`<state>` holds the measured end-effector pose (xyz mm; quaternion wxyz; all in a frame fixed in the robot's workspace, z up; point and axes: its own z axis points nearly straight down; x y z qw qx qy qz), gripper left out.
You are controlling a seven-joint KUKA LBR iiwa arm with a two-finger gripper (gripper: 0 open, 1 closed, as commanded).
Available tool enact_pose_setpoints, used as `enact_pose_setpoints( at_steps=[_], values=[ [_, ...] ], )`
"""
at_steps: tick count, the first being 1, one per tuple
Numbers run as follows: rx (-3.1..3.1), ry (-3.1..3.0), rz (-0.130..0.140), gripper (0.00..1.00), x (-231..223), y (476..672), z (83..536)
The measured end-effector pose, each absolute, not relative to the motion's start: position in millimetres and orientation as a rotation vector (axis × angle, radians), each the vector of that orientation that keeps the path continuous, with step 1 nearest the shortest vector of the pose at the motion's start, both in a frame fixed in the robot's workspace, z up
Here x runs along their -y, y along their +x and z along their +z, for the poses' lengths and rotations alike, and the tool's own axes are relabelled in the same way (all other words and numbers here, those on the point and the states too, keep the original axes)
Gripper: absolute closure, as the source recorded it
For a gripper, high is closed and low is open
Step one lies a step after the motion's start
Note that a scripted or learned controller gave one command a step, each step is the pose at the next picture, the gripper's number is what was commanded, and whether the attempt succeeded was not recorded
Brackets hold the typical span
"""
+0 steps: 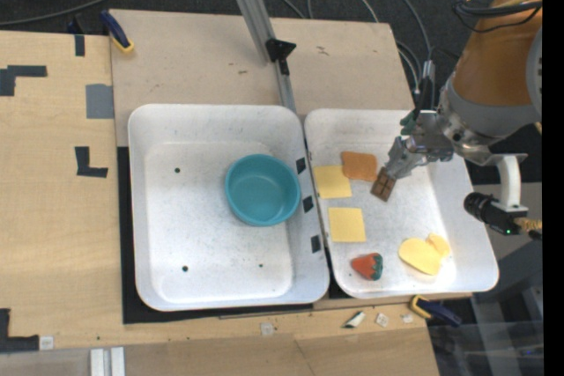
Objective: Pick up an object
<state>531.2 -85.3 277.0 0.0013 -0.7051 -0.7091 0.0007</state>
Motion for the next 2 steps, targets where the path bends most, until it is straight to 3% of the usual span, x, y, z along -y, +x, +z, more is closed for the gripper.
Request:
enact_pose_setpoints(
  at_steps=[2],
  values=[
    [2.226,-2.212,0.003,1.00,-7,523.0,260]
  ],
)
